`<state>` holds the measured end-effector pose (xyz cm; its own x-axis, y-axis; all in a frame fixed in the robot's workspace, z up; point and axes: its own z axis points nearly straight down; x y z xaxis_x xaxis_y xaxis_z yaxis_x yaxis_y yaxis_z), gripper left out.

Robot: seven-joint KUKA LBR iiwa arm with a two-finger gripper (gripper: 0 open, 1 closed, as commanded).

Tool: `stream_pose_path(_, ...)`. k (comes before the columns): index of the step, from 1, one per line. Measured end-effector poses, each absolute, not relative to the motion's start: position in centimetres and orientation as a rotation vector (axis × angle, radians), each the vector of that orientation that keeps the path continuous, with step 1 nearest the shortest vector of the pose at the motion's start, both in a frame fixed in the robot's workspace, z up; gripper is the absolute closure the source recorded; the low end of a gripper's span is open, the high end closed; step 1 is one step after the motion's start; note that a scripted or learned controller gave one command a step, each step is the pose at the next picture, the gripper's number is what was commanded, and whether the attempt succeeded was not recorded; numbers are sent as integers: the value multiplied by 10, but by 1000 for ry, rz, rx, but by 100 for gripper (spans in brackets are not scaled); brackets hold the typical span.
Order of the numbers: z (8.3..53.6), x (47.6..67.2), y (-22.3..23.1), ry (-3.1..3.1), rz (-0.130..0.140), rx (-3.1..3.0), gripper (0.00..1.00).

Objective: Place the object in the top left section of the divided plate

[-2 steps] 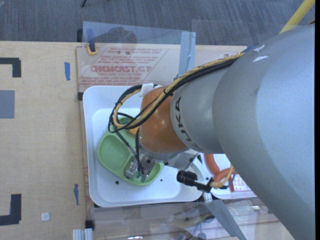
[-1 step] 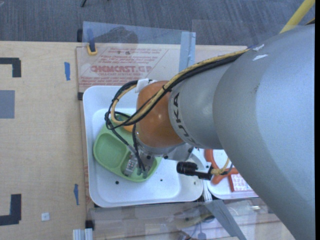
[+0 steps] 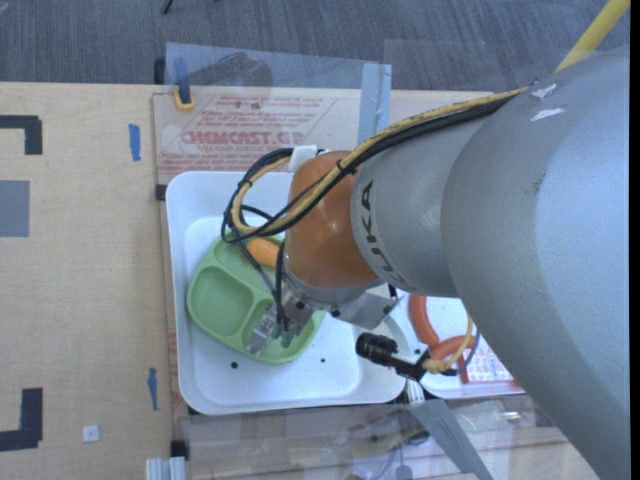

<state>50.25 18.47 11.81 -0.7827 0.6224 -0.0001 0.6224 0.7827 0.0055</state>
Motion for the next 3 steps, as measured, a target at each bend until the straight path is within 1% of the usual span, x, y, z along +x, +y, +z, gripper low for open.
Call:
stream_pose_path(1,147,481,139,2995,0,945,0)
stream_pose_path(2,156,481,140,2994,3,944,100)
stream_pose_path(3,232,493,157,3034,6,793,100)
